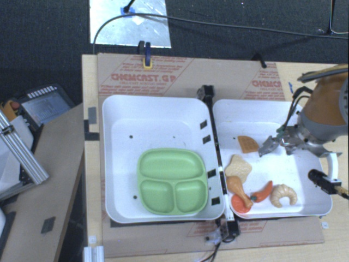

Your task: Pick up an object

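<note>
A wooden bench [90, 162] is carrying a sheet of printed cardboard [180, 72] — two shallow white bins are sitting side by side on it, the left bin [117, 146] touching the right bin [305, 203].

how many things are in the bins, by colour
green: 1, divided plate in the left bin
orange/tan: 2, flat piece and drumstick
cream: 2, lumpy piece and croissant
red: 2, chili and round piece
total: 7

overhead, slanted, both bins [117, 111] framed
</note>
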`<state>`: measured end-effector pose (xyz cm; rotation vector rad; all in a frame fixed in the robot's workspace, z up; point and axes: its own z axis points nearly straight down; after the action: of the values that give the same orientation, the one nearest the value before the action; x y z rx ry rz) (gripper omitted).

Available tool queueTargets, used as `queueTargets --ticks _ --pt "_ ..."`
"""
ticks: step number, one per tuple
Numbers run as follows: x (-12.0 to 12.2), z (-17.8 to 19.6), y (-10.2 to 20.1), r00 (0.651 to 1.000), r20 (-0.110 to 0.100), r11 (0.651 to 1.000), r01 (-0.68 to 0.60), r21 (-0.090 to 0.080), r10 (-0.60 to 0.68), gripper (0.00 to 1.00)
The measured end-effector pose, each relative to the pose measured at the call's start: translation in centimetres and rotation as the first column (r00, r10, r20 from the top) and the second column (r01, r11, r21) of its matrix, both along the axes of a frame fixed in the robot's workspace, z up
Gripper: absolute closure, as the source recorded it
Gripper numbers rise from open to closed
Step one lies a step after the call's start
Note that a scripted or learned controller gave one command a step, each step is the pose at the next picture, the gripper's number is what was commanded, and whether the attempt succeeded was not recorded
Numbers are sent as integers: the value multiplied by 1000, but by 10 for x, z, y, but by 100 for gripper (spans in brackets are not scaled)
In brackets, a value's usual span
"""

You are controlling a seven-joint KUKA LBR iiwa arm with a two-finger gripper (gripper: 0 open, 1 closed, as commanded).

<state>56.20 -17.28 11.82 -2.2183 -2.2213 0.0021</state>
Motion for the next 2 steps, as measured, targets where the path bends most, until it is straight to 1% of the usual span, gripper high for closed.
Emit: queueTargets --ticks 1,2 --pt "0 -35 0 1000 2 1000 0 0 0 0" --pt "2 -23 0 1000 6 1000 -1 -2 1 100"
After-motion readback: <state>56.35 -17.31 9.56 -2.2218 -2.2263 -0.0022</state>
